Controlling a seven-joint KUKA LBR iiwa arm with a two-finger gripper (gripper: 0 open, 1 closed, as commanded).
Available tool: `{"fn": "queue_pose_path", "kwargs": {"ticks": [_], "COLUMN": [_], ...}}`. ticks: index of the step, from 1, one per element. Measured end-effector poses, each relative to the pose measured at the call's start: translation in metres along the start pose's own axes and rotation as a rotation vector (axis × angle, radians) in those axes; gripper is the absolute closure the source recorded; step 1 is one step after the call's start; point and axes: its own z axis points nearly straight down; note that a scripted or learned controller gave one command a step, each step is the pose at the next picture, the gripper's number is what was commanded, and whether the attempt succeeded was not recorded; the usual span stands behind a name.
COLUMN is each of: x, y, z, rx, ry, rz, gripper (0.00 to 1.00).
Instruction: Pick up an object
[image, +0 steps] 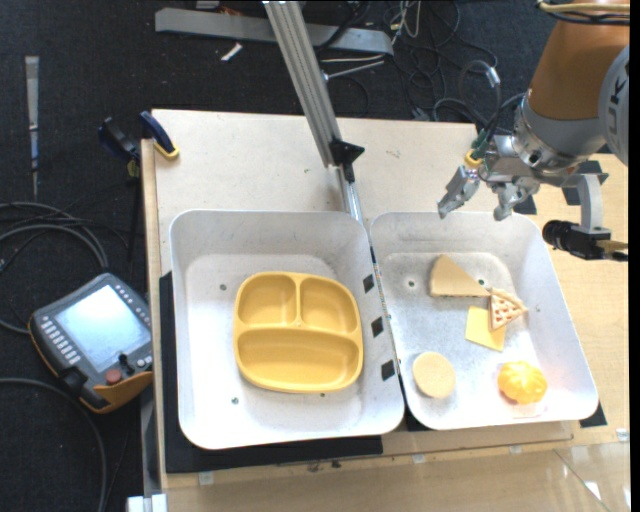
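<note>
Objects: five small food pieces lie in the right bin (560, 300), none lifted, all well below the gripper.
Wedge: tan wedge (455, 278) near the bin's upper middle, flat on the floor, closest of the pieces to the gripper.
Waffle: small lattice triangle (506, 308) just right of and below the wedge, resting partly on the yellow slice.
Slice: flat yellow slice (485, 328) under the waffle's lower edge, touching it.
Disc: round tan disc (434, 374) toward the bin's lower left, apart from the others.
Ball: orange-yellow lump (522, 382) at the lower right, near the bin's front wall.
Gripper: gripper (478, 198) hangs above the far rim of the right bin, tilted; its two fingers are spread apart with bare space between them, nothing in their hold.
Arm: grey arm with orange band (575, 60) comes in from the upper right.
Left bin: left bin (190, 300) sits beside the right one, their walls touching at the middle.
Tray: yellow tray (298, 332) with three compartments lies flat in the left bin's middle.
Bench: pale bench (240, 160) under both bins.
Pole: slanted metal pole (310, 85) runs from the top down to the bins' shared far corner.
Pendant: handheld control pendant (92, 340) lies on the dark floor at left, among cables.
</note>
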Motion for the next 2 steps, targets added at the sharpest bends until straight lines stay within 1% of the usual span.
{"fn": "queue_pose_path", "kwargs": {"ticks": [1,2], "x": [0.000,0.011], "y": [0.000,0.000], "z": [0.000,0.055], "rx": [0.000,0.006], "ry": [0.000,0.000], "rz": [0.000,0.000], "gripper": [0.00,0.00]}}
